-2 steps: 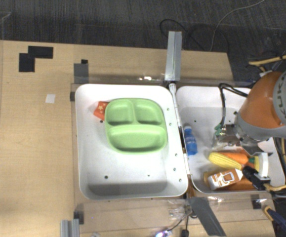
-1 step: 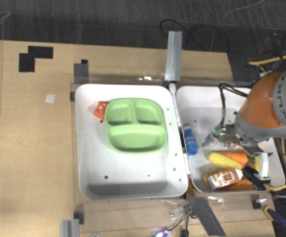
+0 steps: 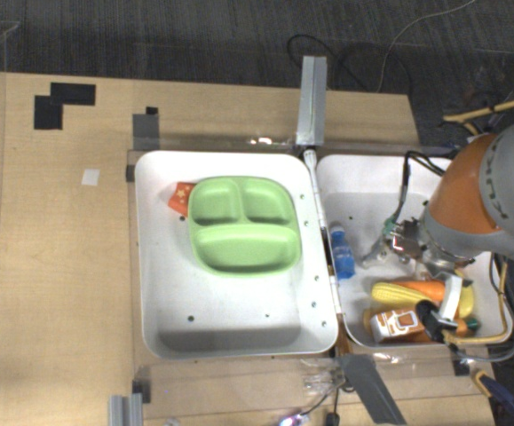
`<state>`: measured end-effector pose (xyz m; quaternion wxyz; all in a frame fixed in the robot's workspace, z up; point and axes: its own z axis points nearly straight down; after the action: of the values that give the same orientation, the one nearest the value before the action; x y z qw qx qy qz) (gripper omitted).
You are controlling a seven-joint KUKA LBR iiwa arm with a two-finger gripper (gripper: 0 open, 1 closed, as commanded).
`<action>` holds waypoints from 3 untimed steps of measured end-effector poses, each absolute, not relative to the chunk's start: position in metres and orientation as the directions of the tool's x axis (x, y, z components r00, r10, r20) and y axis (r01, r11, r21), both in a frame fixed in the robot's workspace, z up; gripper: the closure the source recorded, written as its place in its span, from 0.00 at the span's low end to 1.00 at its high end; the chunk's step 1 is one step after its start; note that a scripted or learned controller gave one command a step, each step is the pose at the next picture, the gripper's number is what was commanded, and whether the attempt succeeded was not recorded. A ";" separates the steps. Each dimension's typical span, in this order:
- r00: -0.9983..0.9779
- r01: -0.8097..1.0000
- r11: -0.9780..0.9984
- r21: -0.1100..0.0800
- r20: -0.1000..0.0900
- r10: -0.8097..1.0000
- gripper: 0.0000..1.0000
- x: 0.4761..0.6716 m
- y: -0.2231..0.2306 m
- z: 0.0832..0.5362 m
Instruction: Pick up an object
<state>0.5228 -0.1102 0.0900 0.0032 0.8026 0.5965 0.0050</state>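
Dark carpet lies behind a pale wooden bench [image 3: 52,264] that carries two shallow white bins side by side.

At the right bin [image 3: 354,185] the grey arm with its orange band [image 3: 465,193] bends down, and the gripper [image 3: 407,242] is low over the middle of this bin, just above a small heap of toys. Whether it is released or clenched I cannot tell; the wrist hides that part, and nothing can be seen held in it.

Just below the gripper lies a yellow corn cob [image 3: 397,291], long and rounded, with an orange carrot [image 3: 430,288] touching it at the right. Both look like hollow plastic play food: light, stiff, smooth and a little slippery. I think the best hold is across the middle of the cob, at a right angle to its length, because a round body can roll out of a weak pinch. Under them is a small brown box [image 3: 397,324], flat-sided and probably easy to clamp, but it is pressed near the bin wall. A blue bottle [image 3: 341,257] stands or lies by the divider, apart from the heap.

In the left bin [image 3: 159,327] rests a green divided plate [image 3: 243,224], wide, rigid and glossy, hard to take except by its rim. A small red packet [image 3: 179,199] peeks out at its left edge.
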 end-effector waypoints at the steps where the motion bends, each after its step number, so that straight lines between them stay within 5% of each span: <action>1: 0.130 0.991 -0.130 0.005 0.000 0.991 0.00 0.603 -0.113 0.119; 2: 0.003 1.000 -0.003 0.006 -0.002 1.000 0.00 0.608 -0.164 0.141; 3: -0.007 1.000 0.007 0.011 -0.004 1.000 1.00 0.610 -0.162 0.153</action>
<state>0.6104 -0.1620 0.1525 0.0053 0.7047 0.7095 0.0023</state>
